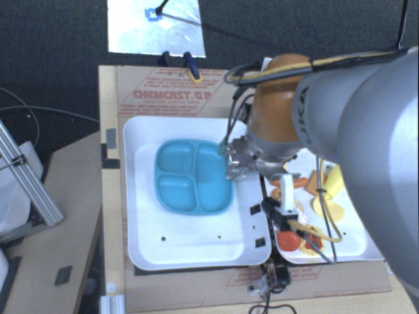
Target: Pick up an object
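Camera view leaves me unable to tell the pincer [237, 164] state. It hangs at the blue tray [193, 177] edge, so it may strike the rim, missing the food pieces [327, 191] on its other side.

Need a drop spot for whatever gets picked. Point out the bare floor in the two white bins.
Left white bin: bare floor runs along the near wall, below the blue divided plastic plate, plus a thinner strip between plate and left wall. Right white bin: crowded, with a red round piece, yellow pieces and cables under the grey-and-orange arm.
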You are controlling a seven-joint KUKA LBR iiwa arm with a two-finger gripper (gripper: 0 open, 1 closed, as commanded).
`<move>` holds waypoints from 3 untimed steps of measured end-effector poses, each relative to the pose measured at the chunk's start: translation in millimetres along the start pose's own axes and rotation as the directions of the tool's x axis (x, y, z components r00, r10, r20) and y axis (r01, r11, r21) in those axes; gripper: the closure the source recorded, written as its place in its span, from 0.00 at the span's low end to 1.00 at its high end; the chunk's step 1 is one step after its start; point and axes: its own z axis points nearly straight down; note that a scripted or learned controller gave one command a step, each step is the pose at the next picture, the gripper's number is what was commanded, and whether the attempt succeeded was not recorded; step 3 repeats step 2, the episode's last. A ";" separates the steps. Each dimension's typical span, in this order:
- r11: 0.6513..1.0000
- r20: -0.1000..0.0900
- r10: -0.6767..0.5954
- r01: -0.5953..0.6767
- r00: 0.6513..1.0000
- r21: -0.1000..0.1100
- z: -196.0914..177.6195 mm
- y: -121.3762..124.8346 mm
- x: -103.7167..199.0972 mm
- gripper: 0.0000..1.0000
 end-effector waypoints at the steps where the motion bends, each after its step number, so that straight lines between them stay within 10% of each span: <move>1: 1.000 0.001 0.002 -0.002 1.000 0.009 58.2 -46.8 40.9 1.00; 3: 1.000 0.002 0.010 -0.010 1.000 0.004 57.0 -65.3 23.9 1.00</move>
